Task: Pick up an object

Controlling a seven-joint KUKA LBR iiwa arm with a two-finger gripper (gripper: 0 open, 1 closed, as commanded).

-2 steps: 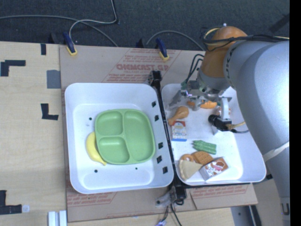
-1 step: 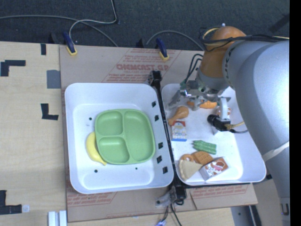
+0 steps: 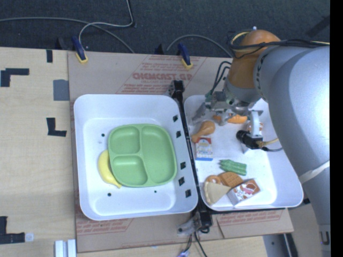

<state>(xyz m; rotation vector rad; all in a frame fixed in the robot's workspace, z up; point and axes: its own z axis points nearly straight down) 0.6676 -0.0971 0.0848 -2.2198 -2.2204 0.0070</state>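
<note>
I see the grey arm (image 3: 297, 106) filling the 3 o'clock side of the view, its orange band (image 3: 252, 55) up near 1 o'clock and the wrist angled down into the right bin (image 3: 286, 194). The left bin (image 3: 88, 116) sits beside it, the two touching along their shared edge at the centre of the view.

In the left bin, a green divided plate (image 3: 142, 155) lies flat in the middle, and a yellow banana (image 3: 106, 170) curves along the plate's 9 o'clock edge, touching it or tucked slightly under.

The gripper (image 3: 225, 106) hangs over the 12 o'clock end of the right bin. From here I cannot tell whether it is open, closed, or gripping anything; the hardware there is too cluttered.

Just below the gripper, towards 7 o'clock of it, lies a tan drumstick-shaped toy (image 3: 204, 128). A small orange piece (image 3: 237, 119) lies just at the gripper's 4 o'clock. A small white-and-blue carton (image 3: 204, 150) lies right under the drumstick. Farther towards 6 o'clock in that bin I see a green toy (image 3: 233, 166), then an orange-brown piece (image 3: 231, 179) against a tan wedge (image 3: 213, 191), and a red-and-white packet (image 3: 244, 190) beside them.
</note>
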